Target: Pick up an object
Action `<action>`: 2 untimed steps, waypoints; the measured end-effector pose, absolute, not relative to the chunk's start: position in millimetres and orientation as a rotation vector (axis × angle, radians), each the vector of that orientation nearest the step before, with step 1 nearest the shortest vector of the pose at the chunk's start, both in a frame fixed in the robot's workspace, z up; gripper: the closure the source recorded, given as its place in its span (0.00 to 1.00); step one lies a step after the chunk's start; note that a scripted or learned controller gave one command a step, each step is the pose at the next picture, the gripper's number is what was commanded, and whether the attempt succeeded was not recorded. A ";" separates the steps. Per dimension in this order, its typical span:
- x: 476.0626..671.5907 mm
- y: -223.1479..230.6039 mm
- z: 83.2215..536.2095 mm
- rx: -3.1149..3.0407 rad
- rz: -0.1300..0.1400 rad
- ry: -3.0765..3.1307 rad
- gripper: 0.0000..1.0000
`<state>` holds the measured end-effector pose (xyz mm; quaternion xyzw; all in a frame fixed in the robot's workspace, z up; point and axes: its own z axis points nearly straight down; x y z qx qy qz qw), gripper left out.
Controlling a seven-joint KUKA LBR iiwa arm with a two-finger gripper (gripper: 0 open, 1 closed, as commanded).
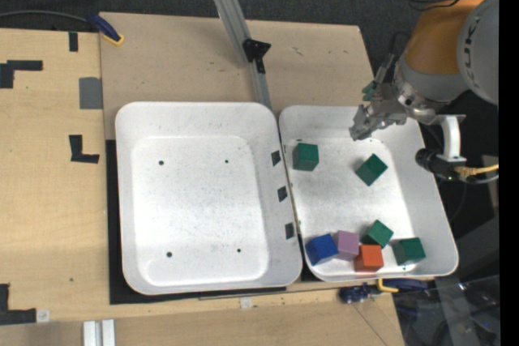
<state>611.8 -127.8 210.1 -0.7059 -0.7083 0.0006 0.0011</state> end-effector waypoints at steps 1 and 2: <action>590.9 -78.0 224.1 -2.213 0.000 -2.226 1.00; 569.7 -37.5 230.4 -2.213 0.000 -2.225 1.00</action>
